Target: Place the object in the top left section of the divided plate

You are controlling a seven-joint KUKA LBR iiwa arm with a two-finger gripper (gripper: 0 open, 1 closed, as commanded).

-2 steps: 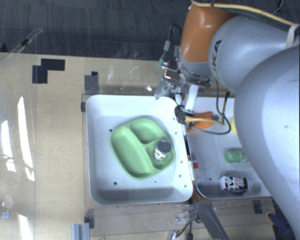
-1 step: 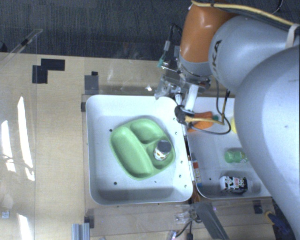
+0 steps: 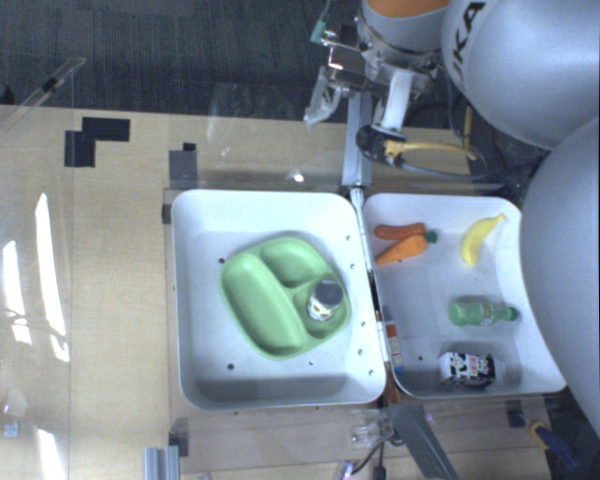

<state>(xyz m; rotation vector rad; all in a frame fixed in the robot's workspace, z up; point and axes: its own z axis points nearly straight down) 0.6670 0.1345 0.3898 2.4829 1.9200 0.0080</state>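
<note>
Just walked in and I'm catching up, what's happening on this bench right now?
A grey robot arm with an orange band is raised above the back edge of the two white bins, its gripper nowhere near any object. The left white bin holds a green divided plate with a small silver-topped can already sitting in one of its smaller sections. In the right white bin lie two orange carrots, a yellow banana, a green bottle and a black-and-white carton.
</note>
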